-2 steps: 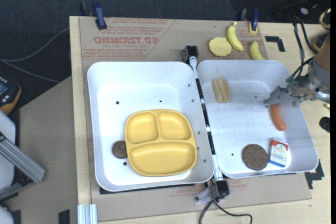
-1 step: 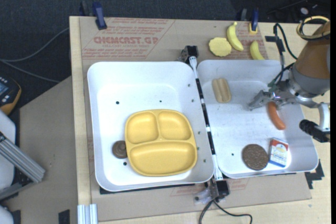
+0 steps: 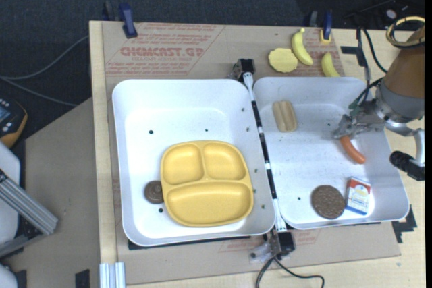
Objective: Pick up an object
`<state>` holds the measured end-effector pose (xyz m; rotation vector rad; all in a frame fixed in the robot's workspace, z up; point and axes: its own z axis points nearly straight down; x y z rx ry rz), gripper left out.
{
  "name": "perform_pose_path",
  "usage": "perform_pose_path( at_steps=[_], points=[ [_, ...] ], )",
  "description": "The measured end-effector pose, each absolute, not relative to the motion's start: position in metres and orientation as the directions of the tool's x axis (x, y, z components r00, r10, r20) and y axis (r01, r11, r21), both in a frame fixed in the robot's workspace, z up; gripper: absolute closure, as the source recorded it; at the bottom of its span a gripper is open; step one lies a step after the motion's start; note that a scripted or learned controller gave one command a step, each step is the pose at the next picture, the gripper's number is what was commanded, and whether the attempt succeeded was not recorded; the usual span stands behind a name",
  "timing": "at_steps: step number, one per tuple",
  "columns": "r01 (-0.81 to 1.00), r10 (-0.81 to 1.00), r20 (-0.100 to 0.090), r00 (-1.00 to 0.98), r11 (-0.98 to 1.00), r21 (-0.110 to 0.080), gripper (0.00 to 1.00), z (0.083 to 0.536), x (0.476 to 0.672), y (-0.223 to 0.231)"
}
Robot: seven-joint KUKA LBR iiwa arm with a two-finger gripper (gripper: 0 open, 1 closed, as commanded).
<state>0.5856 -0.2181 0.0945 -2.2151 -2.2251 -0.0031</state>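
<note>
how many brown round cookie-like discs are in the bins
2. One brown round disc lies in the left white bin, tucked against the yellow divided plate. The other lies in the right white bin, beside a small carton.

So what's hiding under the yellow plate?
A brown round thing pokes out from under the left edge of the yellow plate. Part of it is covered, and whatever else lies beneath the plate can't be seen.

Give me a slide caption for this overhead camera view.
Robot arm reaching over an orange carrot in the right bin.
</note>
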Motion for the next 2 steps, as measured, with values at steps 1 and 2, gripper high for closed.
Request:
perform_pose_path(
  at_steps=[1, 2],
  points=[
    [1.0, 1.0, 0.0, -0.005, 0.005, -0.001, 1.0, 0.084, 0.606, -0.162],
    [1.0, 1.0, 0.0, -0.008, 0.008, 0.009, 1.0, 0.191, 0.619, -0.084]
  ],
)
